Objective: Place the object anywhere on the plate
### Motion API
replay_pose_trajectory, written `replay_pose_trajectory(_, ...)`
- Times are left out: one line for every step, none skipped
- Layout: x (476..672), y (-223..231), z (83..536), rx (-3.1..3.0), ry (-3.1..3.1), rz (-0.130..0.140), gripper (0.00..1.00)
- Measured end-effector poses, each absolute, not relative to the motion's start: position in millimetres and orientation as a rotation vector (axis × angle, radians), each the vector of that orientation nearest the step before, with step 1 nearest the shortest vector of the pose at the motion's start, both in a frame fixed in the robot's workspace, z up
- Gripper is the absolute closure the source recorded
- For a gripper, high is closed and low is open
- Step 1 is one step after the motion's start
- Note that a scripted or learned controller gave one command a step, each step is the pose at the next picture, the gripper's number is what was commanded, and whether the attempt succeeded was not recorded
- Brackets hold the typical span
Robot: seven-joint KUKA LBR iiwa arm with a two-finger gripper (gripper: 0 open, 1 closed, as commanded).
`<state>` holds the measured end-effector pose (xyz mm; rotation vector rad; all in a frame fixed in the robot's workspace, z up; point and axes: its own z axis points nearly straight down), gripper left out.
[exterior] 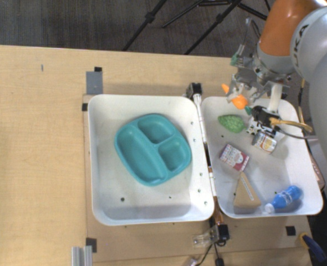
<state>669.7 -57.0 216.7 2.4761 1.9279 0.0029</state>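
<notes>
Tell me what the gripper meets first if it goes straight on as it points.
Probably the small orange object right beneath the gripper, then the right bin's floor; depth is hard to judge.

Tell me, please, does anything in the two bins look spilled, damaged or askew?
Nothing looks spilled or broken. The blue bottle lies on its side in the near corner of the right bin, and the teal plate sits at a slant to the walls of the left bin. Neither seems a fault.
</notes>
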Motion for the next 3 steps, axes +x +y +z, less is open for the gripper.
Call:
replay_pose_trajectory(609.4,12,187,2.614,1.74,0.004,1.0)
replay_pose_trajectory(573.9,94,185,2.569,1.809,0.004,1.0)
replay_pose_trajectory(574.0,94,185,2.57,1.807,0.005,0.0)
